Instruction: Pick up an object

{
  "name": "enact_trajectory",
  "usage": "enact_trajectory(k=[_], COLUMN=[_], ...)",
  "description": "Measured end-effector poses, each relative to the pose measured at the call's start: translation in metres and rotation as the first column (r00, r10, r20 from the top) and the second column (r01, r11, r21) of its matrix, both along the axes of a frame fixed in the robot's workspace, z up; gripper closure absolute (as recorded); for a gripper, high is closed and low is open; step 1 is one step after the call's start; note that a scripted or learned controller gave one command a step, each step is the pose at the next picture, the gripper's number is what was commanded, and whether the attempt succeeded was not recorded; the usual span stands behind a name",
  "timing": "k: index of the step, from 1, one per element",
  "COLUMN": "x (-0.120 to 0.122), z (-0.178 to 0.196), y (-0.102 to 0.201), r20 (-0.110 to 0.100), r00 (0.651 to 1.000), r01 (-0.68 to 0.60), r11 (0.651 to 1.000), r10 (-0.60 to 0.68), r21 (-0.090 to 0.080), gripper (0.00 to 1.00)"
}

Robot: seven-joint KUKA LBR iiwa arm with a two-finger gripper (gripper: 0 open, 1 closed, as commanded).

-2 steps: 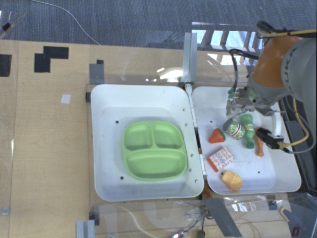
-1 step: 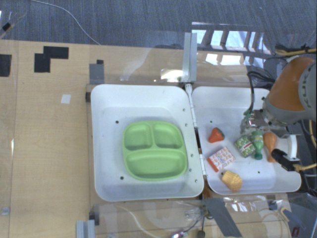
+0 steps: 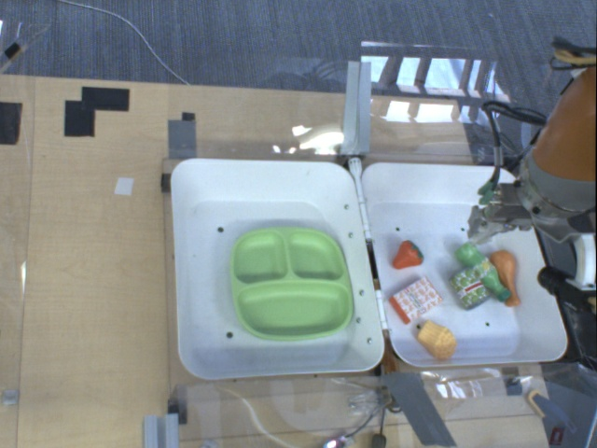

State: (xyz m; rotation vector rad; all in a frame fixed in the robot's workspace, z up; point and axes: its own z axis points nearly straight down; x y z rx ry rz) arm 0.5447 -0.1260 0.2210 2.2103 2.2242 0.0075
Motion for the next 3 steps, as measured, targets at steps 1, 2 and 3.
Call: enact_trajectory(k=[1, 2, 3], x=[0.028, 0.029, 0.106], z=[-0.112, -0.11, -0.132], y=[-0.07, -0.069, -0.027], r20=[-0.005, -0.002, 0.003], r00=[1.0, 1.0, 1.0], r01=[0.003, 0.0, -0.003], r11=[1.0, 1.0, 1.0], r10=[-0.003, 0.0, 0.003], r21=[0.0, 0.0, 0.0], gripper=[1.0, 0.0, 0.0])
